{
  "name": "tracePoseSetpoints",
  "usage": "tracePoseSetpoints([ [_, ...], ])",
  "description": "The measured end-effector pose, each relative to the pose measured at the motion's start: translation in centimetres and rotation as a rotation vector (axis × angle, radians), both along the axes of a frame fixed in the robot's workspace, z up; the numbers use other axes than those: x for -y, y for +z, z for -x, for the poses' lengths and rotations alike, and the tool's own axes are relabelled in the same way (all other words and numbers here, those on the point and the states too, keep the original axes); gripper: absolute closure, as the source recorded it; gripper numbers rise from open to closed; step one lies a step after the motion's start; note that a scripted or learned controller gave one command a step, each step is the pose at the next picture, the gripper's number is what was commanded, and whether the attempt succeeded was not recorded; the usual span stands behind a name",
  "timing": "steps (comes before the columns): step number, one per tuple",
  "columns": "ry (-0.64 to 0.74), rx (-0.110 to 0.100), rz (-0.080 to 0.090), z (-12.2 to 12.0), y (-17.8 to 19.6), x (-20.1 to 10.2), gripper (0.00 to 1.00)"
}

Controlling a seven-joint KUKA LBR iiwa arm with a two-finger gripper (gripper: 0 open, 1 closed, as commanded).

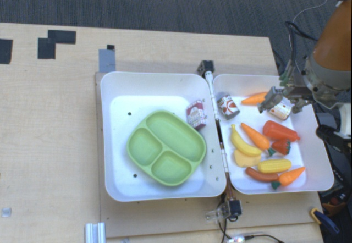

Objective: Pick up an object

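The gripper [284, 102] hangs low over the far part of the right bin [320, 143], its dark fingers [270, 102] spread apart on either side of a small white block [281, 111]; whether they press on the block or merely straddle it cannot be told. Just left of the fingers lies an orange carrot [253, 99]; further left, by the bin's left wall, a small red-and-white packet [227, 106]. Nearer than the gripper, a red pepper [280, 131] sits close under the block; beside it a second carrot [254, 135], a yellow banana [243, 143], a corn cob [274, 166], a brown sausage [260, 175] and a third carrot [291, 176], all crowded together. The left bin [113, 143] holds a green divided plate [166, 147]; a dark red wrapped packet [196, 114] leans at its right wall. Both bins rest on the pale wooden bench [49, 143].
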State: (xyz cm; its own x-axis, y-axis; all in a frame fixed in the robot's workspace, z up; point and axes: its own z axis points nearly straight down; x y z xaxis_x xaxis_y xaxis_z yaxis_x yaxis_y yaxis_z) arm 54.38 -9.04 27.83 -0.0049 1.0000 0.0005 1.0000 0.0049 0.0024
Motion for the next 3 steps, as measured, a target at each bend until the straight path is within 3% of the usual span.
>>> tracePoseSetpoints([
  [1, -0.003, -0.002, 0.001, 0.2, -9.8, 6.5, 0.00],
  [2, -0.004, 0.018, 0.003, 2.7, -17.6, 2.1, 0.00],
  [3, -0.002, 0.023, 0.001, 2.5, -16.4, 2.0, 1.00],
])
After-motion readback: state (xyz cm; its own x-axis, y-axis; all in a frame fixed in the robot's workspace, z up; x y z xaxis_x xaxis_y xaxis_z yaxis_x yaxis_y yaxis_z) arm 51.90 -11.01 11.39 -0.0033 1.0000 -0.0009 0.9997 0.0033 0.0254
